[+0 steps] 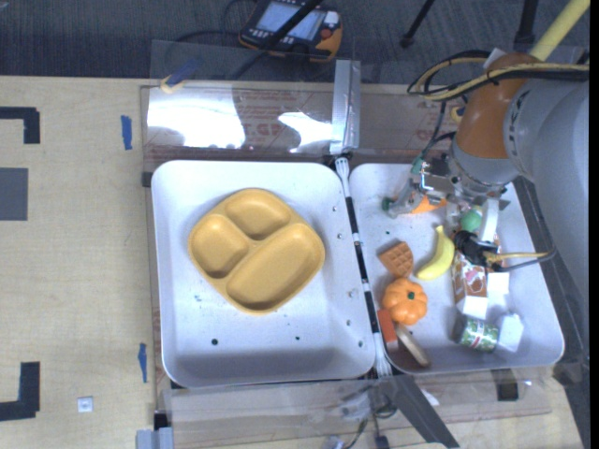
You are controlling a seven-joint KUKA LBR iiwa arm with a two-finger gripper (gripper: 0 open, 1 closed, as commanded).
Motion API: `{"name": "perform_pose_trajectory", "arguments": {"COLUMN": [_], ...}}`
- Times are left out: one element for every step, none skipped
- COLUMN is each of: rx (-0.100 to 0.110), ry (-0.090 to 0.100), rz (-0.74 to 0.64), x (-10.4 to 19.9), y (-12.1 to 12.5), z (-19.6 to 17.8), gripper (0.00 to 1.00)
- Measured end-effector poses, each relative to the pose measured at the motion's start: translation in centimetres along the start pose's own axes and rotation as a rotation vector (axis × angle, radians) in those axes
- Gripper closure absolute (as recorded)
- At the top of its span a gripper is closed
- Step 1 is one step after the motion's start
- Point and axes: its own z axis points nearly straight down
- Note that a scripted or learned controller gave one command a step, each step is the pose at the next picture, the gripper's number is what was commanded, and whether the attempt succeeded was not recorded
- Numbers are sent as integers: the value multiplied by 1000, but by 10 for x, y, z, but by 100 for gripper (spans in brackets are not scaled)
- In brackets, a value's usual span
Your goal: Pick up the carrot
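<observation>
In the camera view I reach in from the right, my grey arm (552, 148) with its orange band sloping down over the right bin (547, 340), and my gripper (440, 193) sits low near that bin's far edge. How my gripper is set I cannot tell, since my own wrist hides that part. I take the pumpkin (405, 301) as my landmark. The carrot (412, 204) lies beyond the pumpkin, toward the bin's far end, an orange body with a green tip pointing at the divider, and it is just beside my gripper, perhaps touching it; I cannot see anything held. Just behind the pumpkin sits a waffle (396, 256), and to its right a banana (436, 254), then a box (471, 283) and a can (477, 335) further right and nearer. Well to the pumpkin's left, in the left bin (178, 344), rests a yellow divided plate (257, 249). I judge the carrot to be a light, stiff toy, smooth and tapered, so likely to slip; I would close across its thick orange middle, not the narrow green end.
</observation>
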Motion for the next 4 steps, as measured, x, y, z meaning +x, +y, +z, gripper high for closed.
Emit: {"name": "perform_pose_trajectory", "arguments": {"rx": [17,27,23,28], "ry": [-5,2,2,2], "rz": [-112,-115,-116,-116], "x": [-1,4,5,5], "y": [13,11,12,11], "z": [1,-8,-9,-18], "gripper": [0,100,0,100]}}
